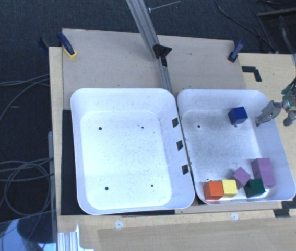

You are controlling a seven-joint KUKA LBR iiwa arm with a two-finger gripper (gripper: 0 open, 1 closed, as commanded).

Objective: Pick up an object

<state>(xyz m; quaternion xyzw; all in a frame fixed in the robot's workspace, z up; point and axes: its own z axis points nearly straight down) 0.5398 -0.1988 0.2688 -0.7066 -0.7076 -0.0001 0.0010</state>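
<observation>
Camera view: looking down at a slant on two white bins sitting side by side on the bench.
Gripper (279, 115): hovering at the right bin's (273, 135) far right rim, its two fingers spreading apart and gripping nothing.
Nearest object: a blue cube (237, 115) is sitting alone in the right bin's upper part, near the gripper and apart from it, probably the easiest pick.
Cluster: orange block (214, 189), yellow block (229, 186), green block (253, 186) and two purple blocks (264, 170) are crowding the bin's near right corner, leaving little finger room.
Left bin (85, 109): lying well apart from the gripper.
</observation>
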